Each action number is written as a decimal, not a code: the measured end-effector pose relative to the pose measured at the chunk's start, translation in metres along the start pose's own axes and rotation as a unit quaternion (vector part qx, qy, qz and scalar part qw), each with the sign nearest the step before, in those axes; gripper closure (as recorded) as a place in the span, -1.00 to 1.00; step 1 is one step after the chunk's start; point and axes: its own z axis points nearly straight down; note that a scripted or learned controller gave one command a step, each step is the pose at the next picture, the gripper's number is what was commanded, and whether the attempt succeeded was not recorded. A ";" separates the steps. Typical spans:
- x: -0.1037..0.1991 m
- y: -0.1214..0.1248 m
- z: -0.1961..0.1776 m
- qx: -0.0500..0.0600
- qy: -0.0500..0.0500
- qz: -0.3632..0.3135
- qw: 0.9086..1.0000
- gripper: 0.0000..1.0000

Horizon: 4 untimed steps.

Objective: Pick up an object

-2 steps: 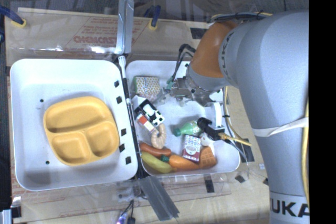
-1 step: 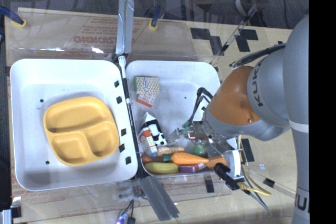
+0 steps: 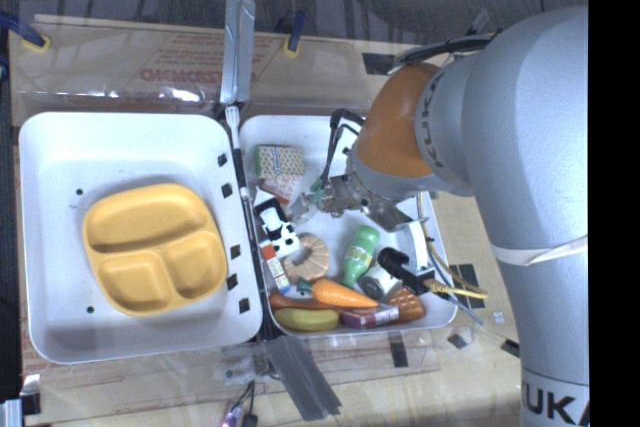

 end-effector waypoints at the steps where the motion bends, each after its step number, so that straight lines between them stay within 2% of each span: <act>1: -0.044 -0.087 -0.097 0.004 0.011 -0.126 0.992 -1.00; 2: -0.026 -0.052 0.003 0.006 0.012 -0.135 0.991 -1.00; 3: -0.026 -0.051 -0.008 0.005 0.011 -0.138 0.990 1.00; 4: 0.031 -0.032 -0.142 0.005 0.011 -0.073 0.997 1.00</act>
